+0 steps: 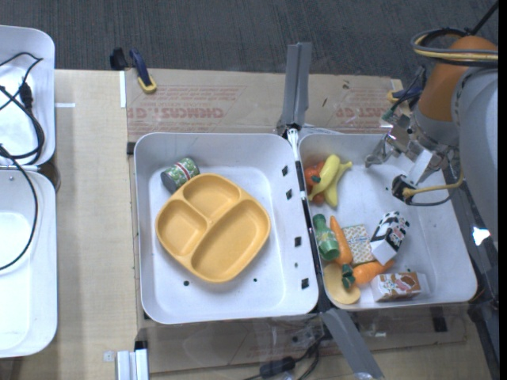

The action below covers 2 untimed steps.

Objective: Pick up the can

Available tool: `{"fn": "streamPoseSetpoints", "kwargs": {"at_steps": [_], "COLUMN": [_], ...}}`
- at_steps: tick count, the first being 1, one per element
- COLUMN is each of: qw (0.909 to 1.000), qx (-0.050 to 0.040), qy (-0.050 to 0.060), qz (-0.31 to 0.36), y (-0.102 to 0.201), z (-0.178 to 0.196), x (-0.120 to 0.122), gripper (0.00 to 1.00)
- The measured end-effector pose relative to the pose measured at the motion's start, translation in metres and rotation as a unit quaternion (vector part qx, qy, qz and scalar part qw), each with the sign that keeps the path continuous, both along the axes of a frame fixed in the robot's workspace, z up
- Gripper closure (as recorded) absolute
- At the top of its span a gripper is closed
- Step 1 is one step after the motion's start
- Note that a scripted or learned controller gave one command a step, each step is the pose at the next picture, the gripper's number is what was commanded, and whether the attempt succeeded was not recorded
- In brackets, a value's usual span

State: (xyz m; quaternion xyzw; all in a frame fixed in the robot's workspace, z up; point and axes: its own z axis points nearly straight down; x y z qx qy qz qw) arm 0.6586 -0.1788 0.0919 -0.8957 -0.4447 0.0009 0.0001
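Approach step: can (179, 173) lies on its side in left bin (150, 236), touching yellow plate (212, 226) — hand (400, 158) over right bin, open, holding nothing, so it must cross over w/ a reach.

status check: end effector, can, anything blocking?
End effector over right bin's upper right, nothing held. Green-labelled can on its side in left bin, against yellow divided plate. Top access open.

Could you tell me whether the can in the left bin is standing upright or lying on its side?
On its side: the can shows its labelled wall, grey end facing lower left, beside the yellow plate.
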Motion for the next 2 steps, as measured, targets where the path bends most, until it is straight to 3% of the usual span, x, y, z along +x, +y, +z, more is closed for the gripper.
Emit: {"fn": "streamPoseSetpoints", "kwargs": {"at_steps": [1,2], "qw": [1.0000,0.9996], "qx": [-0.0008,-0.0004], "qy": [0.001,0.000], "qz": [0.001,-0.029], "y": [0.000,0.035], "z": [0.009,0.130], "x": [0.000,-0.012], "gripper": [1.00,1.00]}}
